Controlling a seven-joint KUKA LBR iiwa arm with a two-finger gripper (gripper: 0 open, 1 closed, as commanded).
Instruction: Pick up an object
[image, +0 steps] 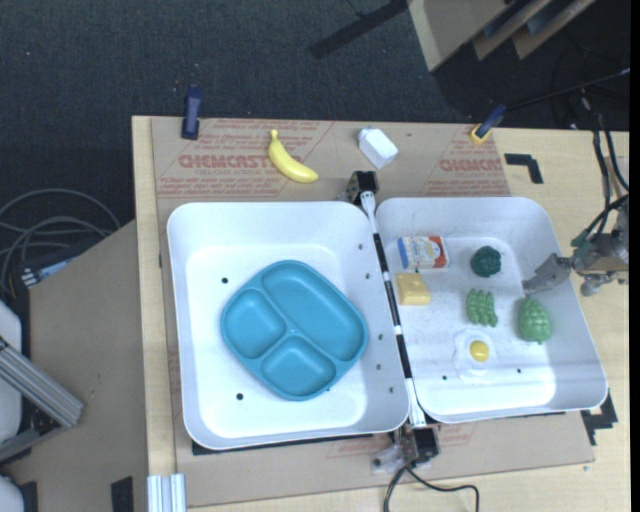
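Observation:
The right bin (570, 385) holds several small toy foods. A white and red carton (424, 251) lies at its back left, with a yellow block (413, 290) just in front of it. A dark green broccoli piece (486, 261) sits at the back middle. A light green ridged piece (481, 307) and a green bumpy fruit (534, 321) lie mid-bin, and a fried egg (477, 351) rests nearer the front. My gripper (548, 273) reaches in over the bin's right rim, just above the bumpy fruit and right of the broccoli, with nothing seen in it.
The left bin (200, 250) holds a blue divided plate (290, 327). Behind the bins on the board lie a banana (290, 160), a white block (377, 147), a blue clip (191, 110) and a yellow and blue clip (487, 125). Cables hang at the far right.

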